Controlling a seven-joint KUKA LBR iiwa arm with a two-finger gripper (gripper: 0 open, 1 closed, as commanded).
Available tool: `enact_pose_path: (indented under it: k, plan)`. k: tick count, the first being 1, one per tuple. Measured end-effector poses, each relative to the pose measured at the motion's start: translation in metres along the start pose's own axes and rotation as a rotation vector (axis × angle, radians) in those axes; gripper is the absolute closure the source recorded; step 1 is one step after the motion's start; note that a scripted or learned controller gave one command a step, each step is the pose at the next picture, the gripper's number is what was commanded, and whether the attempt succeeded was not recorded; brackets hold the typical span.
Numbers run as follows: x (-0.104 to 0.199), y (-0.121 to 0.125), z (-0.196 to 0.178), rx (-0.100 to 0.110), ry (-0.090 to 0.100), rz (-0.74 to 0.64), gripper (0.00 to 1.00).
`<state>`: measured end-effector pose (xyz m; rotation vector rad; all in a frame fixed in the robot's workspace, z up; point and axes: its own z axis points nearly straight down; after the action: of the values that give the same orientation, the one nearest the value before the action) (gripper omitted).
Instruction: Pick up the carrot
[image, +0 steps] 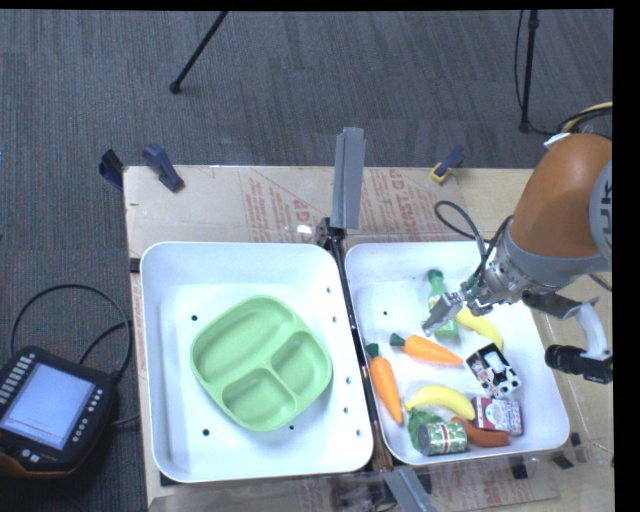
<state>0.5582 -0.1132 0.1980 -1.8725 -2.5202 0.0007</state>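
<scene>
Two orange carrots with green tops lie in the right bin (560, 400). One carrot (430, 349) lies across the middle, pointing right. The other carrot (386, 387) lies along the bin's left wall, tip toward the front. My gripper (443, 314) hangs low over the back half of the bin, just above and behind the middle carrot. It is right beside a green bottle (437, 289) and partly covers the bottle's lower end. Nothing shows held in it.
Around the carrots lie two yellow bananas (441, 400) (482, 326), a black-and-white box (493, 369), a red carton (498, 413), a green can (441, 437) and an orange sausage-like piece (487, 436). The left bin (160, 300) holds a green divided plate (262, 362).
</scene>
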Motion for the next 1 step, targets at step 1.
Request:
enact_pose_path:
  k: [1]
  plan:
    - [0.0100,-0.0047,0.1115,0.001,0.001,-0.133,0.00]
